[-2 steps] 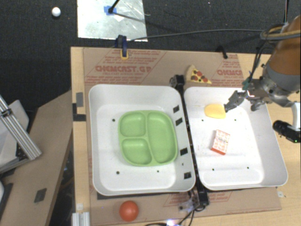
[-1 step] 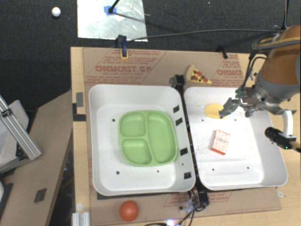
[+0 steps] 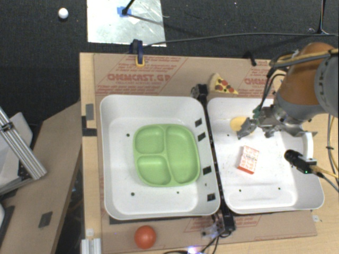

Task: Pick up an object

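We see the gripper [image 3: 256, 128] low over the right bin [image 3: 275, 197], its two grey fingers [image 3: 244, 131] spread apart with nothing between them. Just beside the nearer fingertip, on the side away from the arm, lies a small yellow object [image 3: 238, 123] on the bin floor; whether the tip touches it we cannot tell. Below the fingers, a little apart from them, a small red-and-white packet [image 3: 248, 159] lies flat in the same bin. Beyond the fingers, outside the bin's far rim, a toy pizza slice [image 3: 223, 84] rests on the cardboard sheet [image 3: 159, 73]. Farther out from the fingers, the left bin [image 3: 114, 157] holds a green divided plate [image 3: 166, 155] at its middle. Well apart from everything, an orange-red ball [image 3: 145, 236] sits on the bench by the left bin's near edge.
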You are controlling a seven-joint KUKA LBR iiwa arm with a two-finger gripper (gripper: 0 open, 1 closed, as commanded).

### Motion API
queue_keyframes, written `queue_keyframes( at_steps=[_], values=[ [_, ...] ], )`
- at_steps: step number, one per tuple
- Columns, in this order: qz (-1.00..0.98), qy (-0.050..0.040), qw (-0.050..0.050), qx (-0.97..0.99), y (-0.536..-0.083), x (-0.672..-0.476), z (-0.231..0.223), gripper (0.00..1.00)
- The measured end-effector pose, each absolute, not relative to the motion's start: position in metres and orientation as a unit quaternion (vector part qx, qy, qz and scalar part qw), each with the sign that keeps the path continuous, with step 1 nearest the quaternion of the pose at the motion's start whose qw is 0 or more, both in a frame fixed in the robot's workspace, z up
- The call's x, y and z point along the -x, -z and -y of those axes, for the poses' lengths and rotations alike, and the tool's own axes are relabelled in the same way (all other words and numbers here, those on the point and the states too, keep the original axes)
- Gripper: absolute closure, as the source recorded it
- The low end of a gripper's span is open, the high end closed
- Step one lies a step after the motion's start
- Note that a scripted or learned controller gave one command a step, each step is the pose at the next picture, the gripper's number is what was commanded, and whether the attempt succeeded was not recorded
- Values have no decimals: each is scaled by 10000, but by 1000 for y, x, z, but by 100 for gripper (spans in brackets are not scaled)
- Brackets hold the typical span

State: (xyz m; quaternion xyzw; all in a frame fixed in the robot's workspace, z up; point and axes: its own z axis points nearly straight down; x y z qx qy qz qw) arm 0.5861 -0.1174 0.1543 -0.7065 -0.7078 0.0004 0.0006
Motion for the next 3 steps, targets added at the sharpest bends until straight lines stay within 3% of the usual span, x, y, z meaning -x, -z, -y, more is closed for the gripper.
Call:
queue_keyframes(
  at_steps=[1, 2, 3],
  values=[
    [7074, -4, 9, 7068, -112, -588, 113, 0],
    [7073, 10, -13, 7069, -125, -589, 114, 100],
    [7084, 18, -26, 7058, -171, -597, 117, 100]
  ],
)
